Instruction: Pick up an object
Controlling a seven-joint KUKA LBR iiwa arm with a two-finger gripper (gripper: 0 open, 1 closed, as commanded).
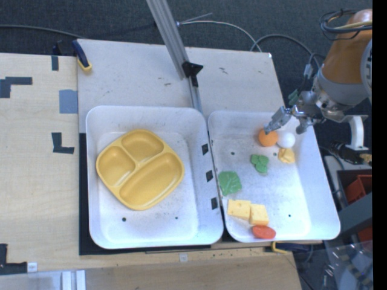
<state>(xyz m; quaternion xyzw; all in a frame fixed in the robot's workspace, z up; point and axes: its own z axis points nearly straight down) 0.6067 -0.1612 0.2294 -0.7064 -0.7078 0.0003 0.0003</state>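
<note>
Gripper (289, 118) above right bin (314, 180), just over orange ball (268, 138) beside white egg (286, 140); finger state unclear; best centred on ball before descending, clear of egg.

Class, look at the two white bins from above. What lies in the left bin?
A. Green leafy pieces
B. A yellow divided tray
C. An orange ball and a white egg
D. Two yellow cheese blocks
B. The yellow divided tray is in the left bin, while the cheese blocks, orange ball and green pieces all lie in the right bin.
</note>
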